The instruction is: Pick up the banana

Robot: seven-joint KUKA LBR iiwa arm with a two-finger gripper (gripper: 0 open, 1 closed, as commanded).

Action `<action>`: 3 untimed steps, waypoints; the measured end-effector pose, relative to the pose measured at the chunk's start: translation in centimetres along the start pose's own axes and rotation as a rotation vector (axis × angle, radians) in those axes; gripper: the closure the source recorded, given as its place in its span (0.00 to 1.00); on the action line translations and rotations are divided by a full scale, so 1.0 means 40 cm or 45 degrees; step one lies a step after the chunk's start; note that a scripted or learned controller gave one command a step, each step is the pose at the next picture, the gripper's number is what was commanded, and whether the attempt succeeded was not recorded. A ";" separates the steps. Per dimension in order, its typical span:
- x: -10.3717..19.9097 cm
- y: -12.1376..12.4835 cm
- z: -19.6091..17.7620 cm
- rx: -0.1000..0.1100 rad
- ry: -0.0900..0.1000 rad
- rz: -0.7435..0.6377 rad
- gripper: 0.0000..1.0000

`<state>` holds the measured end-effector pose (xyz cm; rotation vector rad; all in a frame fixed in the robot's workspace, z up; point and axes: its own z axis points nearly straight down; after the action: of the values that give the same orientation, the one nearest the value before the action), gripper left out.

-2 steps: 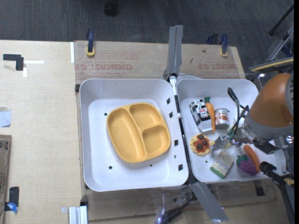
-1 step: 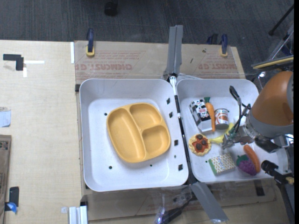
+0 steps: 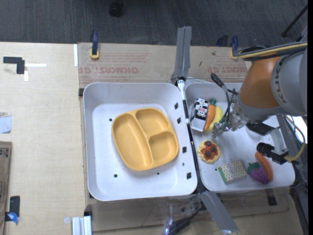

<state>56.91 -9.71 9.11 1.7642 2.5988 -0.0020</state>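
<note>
The banana (image 3: 218, 114) is a small yellow piece in the right bin (image 3: 244, 186), near its left wall. It lies against an orange carrot (image 3: 209, 118) on its left. My gripper (image 3: 222, 127) hangs low over the bin, just below and to the right of the banana, very close to its lower end. The grey arm with its orange band (image 3: 259, 84) reaches in from the right and hides the bin's upper right part. Whether anything is gripped is unclear from this angle.
A black-and-white toy (image 3: 200, 109) sits left of the carrot. A small pizza (image 3: 209, 151), a patterned block (image 3: 232, 171), purple grapes (image 3: 257, 174) and a red sausage (image 3: 264, 162) lie lower in the right bin. A yellow divided plate (image 3: 145, 138) rests in the left bin (image 3: 98, 146).
</note>
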 end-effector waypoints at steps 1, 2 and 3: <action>0.000 0.000 0.000 0.000 0.000 0.000 0.00; -0.096 0.041 -0.002 -0.002 -0.002 -0.186 0.00; -0.098 0.042 -0.026 -0.003 -0.005 -0.188 1.00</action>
<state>59.90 -12.75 10.15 1.5659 2.7176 -0.0018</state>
